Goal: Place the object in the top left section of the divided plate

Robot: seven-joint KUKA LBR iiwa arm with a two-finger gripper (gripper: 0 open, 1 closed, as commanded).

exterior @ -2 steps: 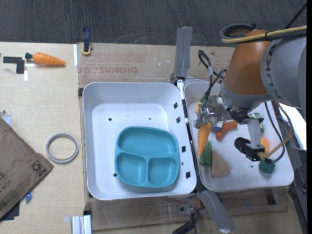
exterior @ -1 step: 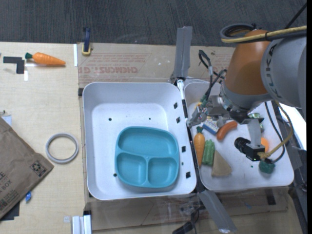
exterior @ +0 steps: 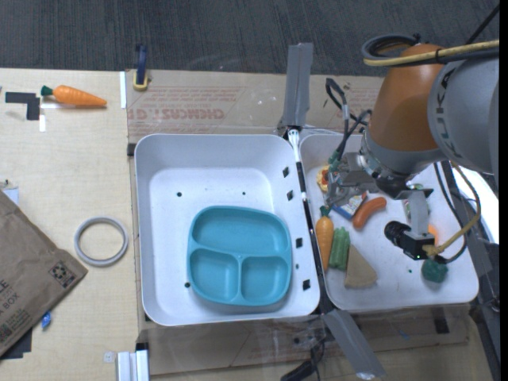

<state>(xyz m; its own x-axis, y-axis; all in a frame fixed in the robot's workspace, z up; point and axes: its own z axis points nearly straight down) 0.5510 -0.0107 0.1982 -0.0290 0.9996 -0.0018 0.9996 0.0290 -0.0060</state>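
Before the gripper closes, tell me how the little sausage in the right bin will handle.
The sausage looks smooth and rounded, so it may slip or roll. It seems small, probably light. It lies close to other toys, so pushing could jostle them.

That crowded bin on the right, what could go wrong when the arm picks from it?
The toy sausage, carrot and green piece lie close together, so the gripper might nudge or grab the wrong one. The divided plate sits in the other bin, so a weak grip could drop the item crossing the bins' rims.
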